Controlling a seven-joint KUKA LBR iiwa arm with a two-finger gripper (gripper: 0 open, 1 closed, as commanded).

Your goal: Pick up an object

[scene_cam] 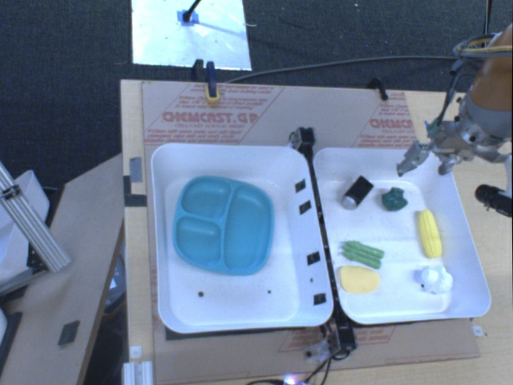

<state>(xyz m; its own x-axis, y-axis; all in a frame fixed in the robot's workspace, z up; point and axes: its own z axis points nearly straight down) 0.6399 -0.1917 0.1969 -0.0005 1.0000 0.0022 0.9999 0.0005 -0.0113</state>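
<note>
1. While gripper (427, 160) hangs spread over the right bin (473, 239) far rim, holding nothing, the near side stays open.
2. Right bin: black cylinder (357, 192), corn (430, 233); left bin (164, 215): blue plate (224, 224).

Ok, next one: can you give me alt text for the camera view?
The claw hangs open over the far edge of the right bin, holding nothing. That bin holds a black cylinder, a dark green toy, a corn cob, green beans, a yellow piece and a white toy; the left bin holds a blue divided plate.
</note>
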